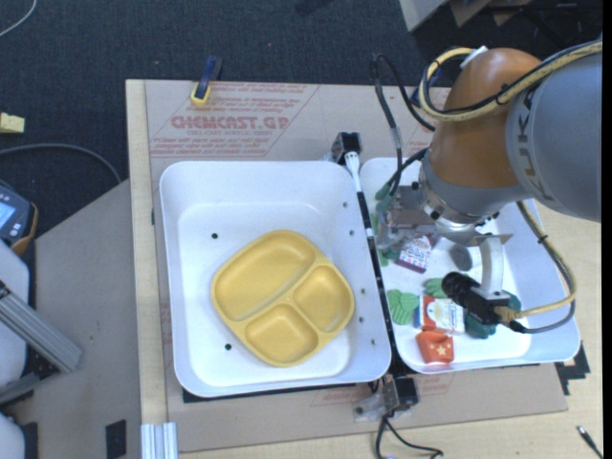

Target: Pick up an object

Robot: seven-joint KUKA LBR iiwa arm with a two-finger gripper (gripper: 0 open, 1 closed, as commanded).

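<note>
Over the right bin point(545, 266) on your worktop, the arm had its pincer point(409, 229) low among small packets, beside a purple-and-white packet point(415, 255). You could not tell its state, as the wrist hid it. Nothing looked lifted, so the pick remained undone. The left bin point(191, 199) held a yellow divided tray point(282, 296).
</note>
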